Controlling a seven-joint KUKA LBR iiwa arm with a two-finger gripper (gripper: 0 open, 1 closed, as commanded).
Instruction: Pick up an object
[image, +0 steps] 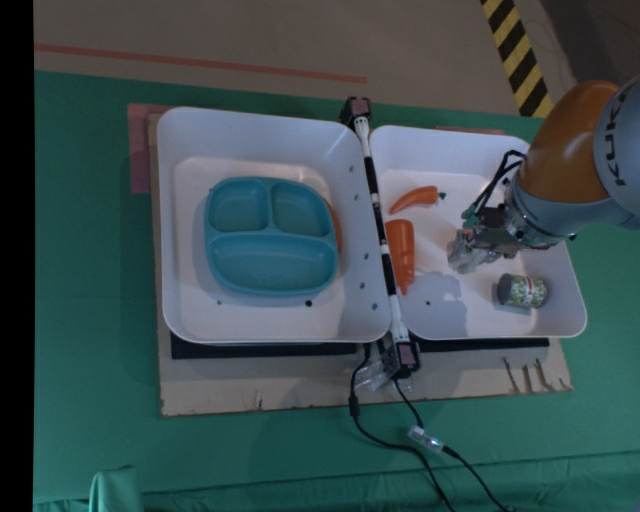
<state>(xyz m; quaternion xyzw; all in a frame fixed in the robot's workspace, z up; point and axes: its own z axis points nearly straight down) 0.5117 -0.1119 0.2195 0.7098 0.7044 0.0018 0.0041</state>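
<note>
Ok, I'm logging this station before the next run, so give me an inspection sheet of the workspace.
Surface: two white bins, left bin and right bin, side by side on a green mat.
Job's things: two carrots and a small can lying in the right bin.
Clutter: teal divided plate in the left bin.
Grippers: gripper low over the right bin, between carrots and can.
Cables: black cable trailing off the front.
Surroundings: yellow-black hazard tape on the floor.

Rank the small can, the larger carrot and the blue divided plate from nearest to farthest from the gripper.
1. small can, right bin, just beside the gripper.
2. larger carrot, right bin, by the divider.
3. blue divided plate, left bin.
</note>
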